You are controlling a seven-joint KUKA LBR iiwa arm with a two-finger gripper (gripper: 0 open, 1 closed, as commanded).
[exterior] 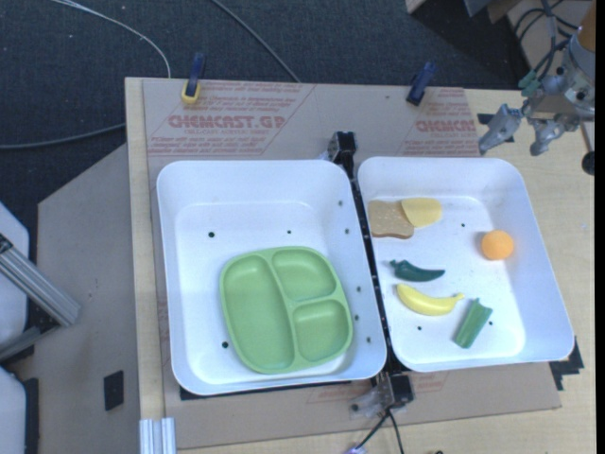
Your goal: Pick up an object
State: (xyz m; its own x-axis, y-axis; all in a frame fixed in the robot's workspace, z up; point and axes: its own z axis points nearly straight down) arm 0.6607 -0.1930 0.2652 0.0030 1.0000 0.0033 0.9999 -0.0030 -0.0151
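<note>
We'd take the light, stiff banana (429, 300), just left of the green block (472, 323), across its middle; gripper (521, 132) hangs wide and empty.

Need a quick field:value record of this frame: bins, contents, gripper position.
left bin: holds a green divided plate
right bin: holds six small items
near divider: bread slice touching a yellow chip-like piece
right side: orange ball, apart from the rest
middle: dark green pepper above a yellow banana
front: green block, beside the banana's tip
gripper: fingers spread, holding nothing, above the right bin's far right corner
</note>
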